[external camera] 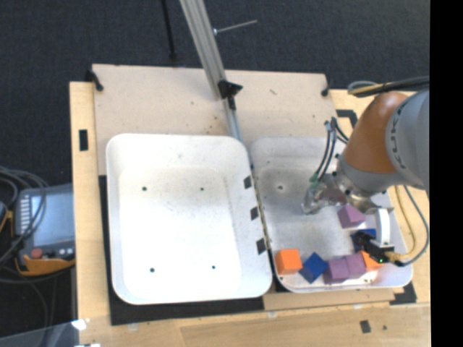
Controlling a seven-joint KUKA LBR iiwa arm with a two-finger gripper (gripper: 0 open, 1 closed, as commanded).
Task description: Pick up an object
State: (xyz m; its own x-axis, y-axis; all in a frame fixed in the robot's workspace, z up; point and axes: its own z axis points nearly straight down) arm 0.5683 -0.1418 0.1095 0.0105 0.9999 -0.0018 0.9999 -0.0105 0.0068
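My gripper [313,201] hangs over the middle of the right bin [286,165], under the arm's orange band. Its fingers point down at bare bin floor, and I see nothing between them. A purple block [352,216] lies just right of the gripper, partly under the wrist. Along the bin's front edge sit an orange block [289,260], a blue block [314,267] and a larger purple block [344,268]. Another blue piece [367,233] and a small orange piece [371,261] peek out at the right.
The left bin [181,215] sits beside the right one, with black clips along the shared edge. A slanted aluminium pole [206,42] rises from the back of the bench. A handheld control pad [40,226] and cables lie off the bench at left.
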